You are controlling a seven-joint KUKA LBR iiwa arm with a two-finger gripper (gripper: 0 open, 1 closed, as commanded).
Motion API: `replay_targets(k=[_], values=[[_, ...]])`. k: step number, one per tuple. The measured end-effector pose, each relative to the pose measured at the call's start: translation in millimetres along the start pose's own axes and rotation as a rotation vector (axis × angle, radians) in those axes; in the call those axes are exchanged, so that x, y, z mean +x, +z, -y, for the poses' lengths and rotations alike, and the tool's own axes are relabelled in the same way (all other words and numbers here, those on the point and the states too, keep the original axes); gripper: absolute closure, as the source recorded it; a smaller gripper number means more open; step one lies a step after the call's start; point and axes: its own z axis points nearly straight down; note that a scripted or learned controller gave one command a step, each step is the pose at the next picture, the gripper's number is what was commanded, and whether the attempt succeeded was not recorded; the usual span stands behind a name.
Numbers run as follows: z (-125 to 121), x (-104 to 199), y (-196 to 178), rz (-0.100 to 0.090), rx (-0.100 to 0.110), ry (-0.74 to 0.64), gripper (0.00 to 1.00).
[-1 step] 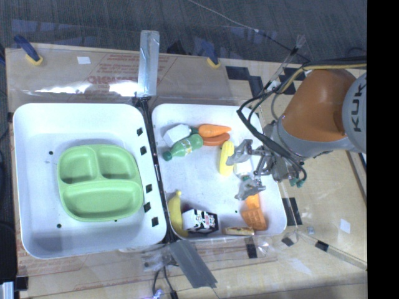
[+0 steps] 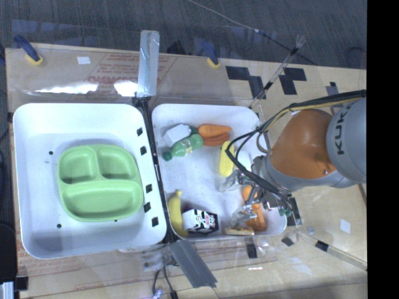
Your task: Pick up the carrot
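Observation:
The carrot (image 2: 214, 131) is orange and lies on its side near the back wall of the right bin (image 2: 206, 112), just right of a green bottle (image 2: 184, 146). My gripper (image 2: 248, 197) hangs low over the front right part of that bin, well in front of the carrot and apart from it. Wrist hardware and cables cover its tips. Small orange pieces (image 2: 257, 219) show right beside and below the gripper; whether any of them is between the fingers is hidden.
In the right bin also lie a white item (image 2: 176, 132), a yellow fruit (image 2: 225, 161), a banana (image 2: 175, 213) and a black-and-white carton (image 2: 202, 220). The left bin (image 2: 31, 136) holds a green divided plate (image 2: 98, 182).

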Motion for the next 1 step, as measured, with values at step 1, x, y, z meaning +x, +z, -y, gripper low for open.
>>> replay_targets(k=[1], values=[[-2.8, -2.4, -10.0, 0.001, 0.000, -0.012, 1.00]])
